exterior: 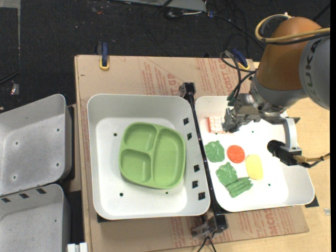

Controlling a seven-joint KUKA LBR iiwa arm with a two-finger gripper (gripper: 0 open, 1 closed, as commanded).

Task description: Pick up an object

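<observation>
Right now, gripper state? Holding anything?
Gripper: cannot be told whether open or closed from the camera view. It sits low at the back of the right bin, beside the small red-and-white item; nothing is visibly held.

Orange disc (235,153), yellow piece (254,167), green items (214,151) lie clustered (right bin (294,193)).

The grey arm (294,62) reaches in from the right, its pincer (231,124) pointing down.

place: robotics lab | cues: KUKA arm (294,62) over clamped cardboard bench (147,72); cables (178,4) on dark floor behind bench
</observation>
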